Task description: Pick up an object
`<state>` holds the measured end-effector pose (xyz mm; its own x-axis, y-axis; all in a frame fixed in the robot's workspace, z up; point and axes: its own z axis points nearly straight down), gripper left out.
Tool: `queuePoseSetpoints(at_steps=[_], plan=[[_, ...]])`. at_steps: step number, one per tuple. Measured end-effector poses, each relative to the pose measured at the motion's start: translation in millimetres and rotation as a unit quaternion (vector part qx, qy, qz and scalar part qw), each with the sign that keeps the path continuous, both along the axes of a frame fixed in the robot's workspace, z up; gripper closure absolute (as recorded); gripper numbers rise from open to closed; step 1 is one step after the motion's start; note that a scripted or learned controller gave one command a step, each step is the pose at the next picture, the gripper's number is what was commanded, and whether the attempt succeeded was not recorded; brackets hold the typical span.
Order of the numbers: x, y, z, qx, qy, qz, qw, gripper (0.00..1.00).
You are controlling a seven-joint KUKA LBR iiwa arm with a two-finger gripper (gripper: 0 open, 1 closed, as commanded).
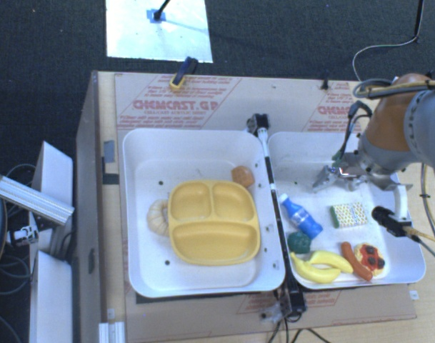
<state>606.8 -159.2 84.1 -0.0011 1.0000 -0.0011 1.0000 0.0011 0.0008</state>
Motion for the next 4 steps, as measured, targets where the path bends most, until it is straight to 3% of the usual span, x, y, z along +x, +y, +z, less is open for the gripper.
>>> queuePoseSetpoints(at_steps=[1,2,3,4], plan=[[1.5,0.3,11.3,0.0001,-0.002,0.001,1.0000,1.00],[-62.9,71.3,31.6,0.0010,0.000,0.001,1.0000,1.00],[-106.9,128.9,100.5,0.0010,-0.001,0.001,1.0000,1.00],[-101.2,178.9,100.2,0.0011,0.000,0.001,1.0000,1.00]])
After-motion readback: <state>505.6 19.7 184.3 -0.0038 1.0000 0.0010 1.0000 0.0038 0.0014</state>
